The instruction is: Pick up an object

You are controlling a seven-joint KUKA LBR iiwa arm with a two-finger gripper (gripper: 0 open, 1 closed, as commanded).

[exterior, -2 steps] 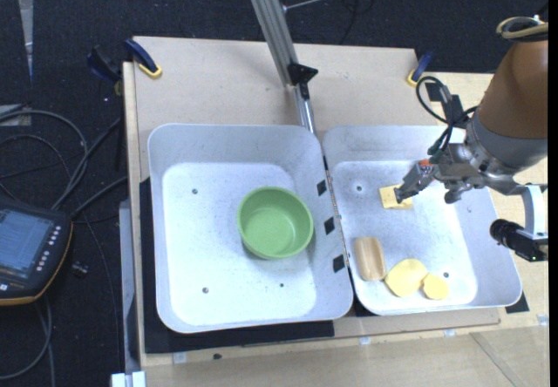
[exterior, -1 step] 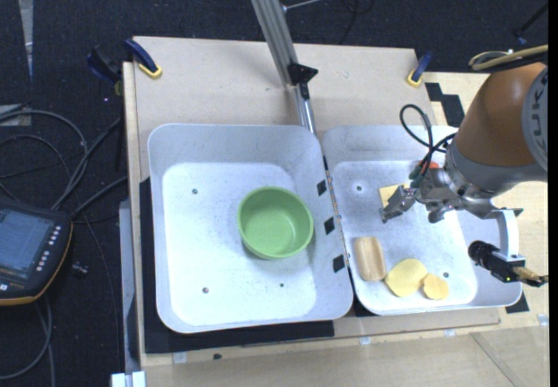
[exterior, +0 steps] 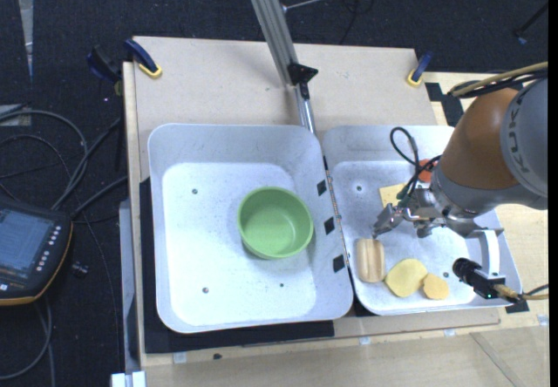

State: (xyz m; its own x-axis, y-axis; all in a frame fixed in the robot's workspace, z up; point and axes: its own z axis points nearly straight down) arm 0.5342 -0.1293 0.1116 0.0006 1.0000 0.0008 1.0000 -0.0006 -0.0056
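Observation:
My gripper (exterior: 401, 227) hangs low over the middle of the right bin (exterior: 349, 176), open, with nothing between its fingers. Just below and left of it a tan wooden block (exterior: 370, 259) lies near the bin's left wall. Two yellow lumps, a bigger one (exterior: 405, 278) and a smaller one (exterior: 436, 288), rest along the bin's front edge. A flat yellow piece (exterior: 391, 195) peeks out behind the gripper, partly hidden by it.
The left bin (exterior: 200, 202) holds a green bowl (exterior: 275, 221), upright, right of its middle. A slanted metal pole (exterior: 275, 19) rises from the back between the two bins. The arm's orange band (exterior: 484, 145) covers the right bin's far right side.

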